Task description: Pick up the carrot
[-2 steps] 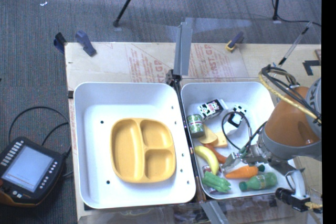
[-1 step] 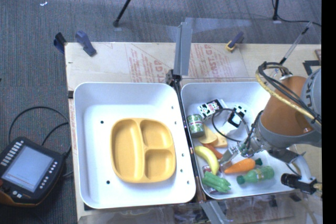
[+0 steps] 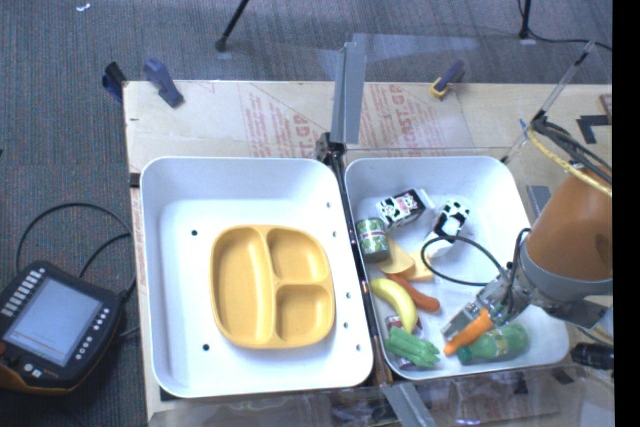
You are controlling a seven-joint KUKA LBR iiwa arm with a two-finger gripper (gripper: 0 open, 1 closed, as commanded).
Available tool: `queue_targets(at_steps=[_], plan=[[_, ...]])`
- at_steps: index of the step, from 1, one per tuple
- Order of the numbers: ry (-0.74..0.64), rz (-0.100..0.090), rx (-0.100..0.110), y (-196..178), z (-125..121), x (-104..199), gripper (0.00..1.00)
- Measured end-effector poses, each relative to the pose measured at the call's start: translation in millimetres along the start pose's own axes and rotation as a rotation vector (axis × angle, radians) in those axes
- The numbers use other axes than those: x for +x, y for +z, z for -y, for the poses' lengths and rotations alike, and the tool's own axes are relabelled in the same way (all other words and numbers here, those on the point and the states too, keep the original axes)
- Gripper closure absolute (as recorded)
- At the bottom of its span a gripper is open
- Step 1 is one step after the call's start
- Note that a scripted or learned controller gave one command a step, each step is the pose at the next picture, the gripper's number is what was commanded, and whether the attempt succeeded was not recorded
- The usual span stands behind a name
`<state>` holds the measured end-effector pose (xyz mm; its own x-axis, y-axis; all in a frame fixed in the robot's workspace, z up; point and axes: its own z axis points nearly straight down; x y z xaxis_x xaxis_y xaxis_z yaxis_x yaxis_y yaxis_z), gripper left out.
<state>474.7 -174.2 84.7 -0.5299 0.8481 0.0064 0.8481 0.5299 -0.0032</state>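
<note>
You see the two-finger gripper (image 3: 476,317) low in the right white bin (image 3: 497,180), near its front right corner, its fingers pinching the upper end of the small orange carrot (image 3: 466,334). The carrot slants down toward the bin's front edge, just beside the green plastic bottle (image 3: 494,343) lying on its right. To its left lie the green ridged vegetable toy (image 3: 414,347) and the yellow banana (image 3: 393,300). Behind the gripper, the grey arm with the orange band (image 3: 570,235) reaches in over the bin's right edge. The yellow compartment plate (image 3: 272,286) sits mid-floor in the left white bin (image 3: 165,215).
</note>
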Motion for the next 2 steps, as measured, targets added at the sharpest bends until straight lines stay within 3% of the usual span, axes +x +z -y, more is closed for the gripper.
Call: queue_targets(at_steps=[1, 2], plan=[[-0.193, 0.002, -0.001, -45, -7, 10, 0.00], [-0.634, 0.015, -0.009, -5, 14, -34, 0.00]])
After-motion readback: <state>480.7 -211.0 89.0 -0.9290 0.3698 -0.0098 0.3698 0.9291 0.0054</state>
